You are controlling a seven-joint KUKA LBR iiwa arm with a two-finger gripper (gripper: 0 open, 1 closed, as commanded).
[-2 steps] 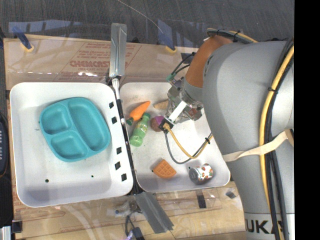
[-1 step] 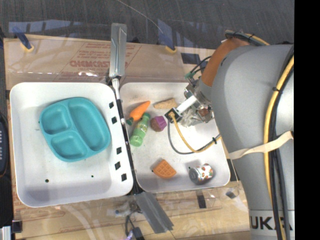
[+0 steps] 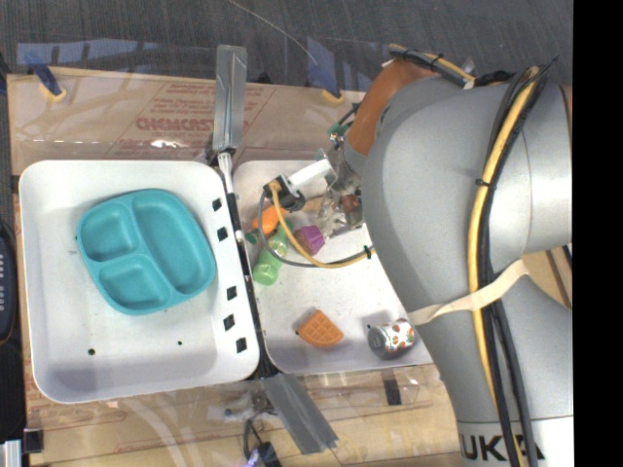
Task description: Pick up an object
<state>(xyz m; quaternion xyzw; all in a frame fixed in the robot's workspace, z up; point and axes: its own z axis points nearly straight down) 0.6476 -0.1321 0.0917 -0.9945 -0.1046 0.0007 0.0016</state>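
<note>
A: Hand status?
B: Low in the right bin; finger state: cannot tell.
A: Objects?
B: Purple piece just beside it; orange wedge and patterned cup well apart from it.

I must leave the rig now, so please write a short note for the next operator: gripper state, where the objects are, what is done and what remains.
Gripper: low in the upper part of the right bin, beside a cluster of small objects; its state cannot be read from this view.
Objects: orange piece, green piece and purple piece near the divider; orange waffle-like toy and small metallic object near the bin's lower edge. Teal divided plate lies in the left bin.
Done: no pickup visible.
Left: grasp and lift one object.
</note>
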